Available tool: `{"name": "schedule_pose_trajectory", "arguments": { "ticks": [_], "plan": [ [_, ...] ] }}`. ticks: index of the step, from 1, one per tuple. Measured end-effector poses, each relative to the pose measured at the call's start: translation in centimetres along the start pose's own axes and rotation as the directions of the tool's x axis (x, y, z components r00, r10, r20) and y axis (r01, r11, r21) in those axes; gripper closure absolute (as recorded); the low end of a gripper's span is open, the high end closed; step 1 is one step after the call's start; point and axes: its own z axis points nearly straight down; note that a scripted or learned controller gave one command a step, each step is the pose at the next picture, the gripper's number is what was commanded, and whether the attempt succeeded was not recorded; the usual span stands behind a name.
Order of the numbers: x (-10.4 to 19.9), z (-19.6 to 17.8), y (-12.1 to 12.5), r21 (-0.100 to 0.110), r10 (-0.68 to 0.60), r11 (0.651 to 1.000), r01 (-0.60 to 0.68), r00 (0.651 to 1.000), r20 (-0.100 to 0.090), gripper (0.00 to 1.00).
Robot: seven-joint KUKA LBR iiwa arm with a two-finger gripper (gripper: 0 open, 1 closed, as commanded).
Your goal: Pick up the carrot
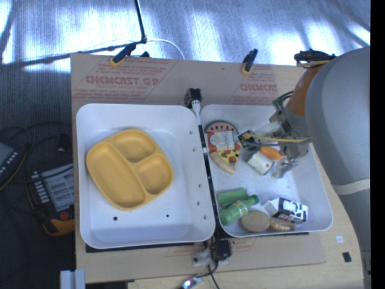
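While the grey arm is reaching in from the right, its gripper (283, 155) is hanging over the right white bin (319, 218), just right of the small orange carrot (271, 152); its jaws' state cannot be told.

Soft focus, bright – bluish glare patches above

Grey arm (343, 119) low, gripper (283, 155) seemingly downward

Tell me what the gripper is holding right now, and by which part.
Cannot be told. The gripper sits right over the carrot in the right bin, but no grasp is clearly visible.
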Motion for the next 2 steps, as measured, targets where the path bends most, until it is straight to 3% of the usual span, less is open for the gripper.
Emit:
{"name": "schedule_pose_trajectory", "arguments": {
  "ticks": [1,2],
  "plan": [
    [-4.5,-0.1,4.5,0.012,0.038,0.999,-0.038,0.999,-0.011,0.00],
    [-5.7,-0.1,-2.1,-0.004,0.042,0.999,-0.042,0.999,-0.004,0.00]
  ]
}}
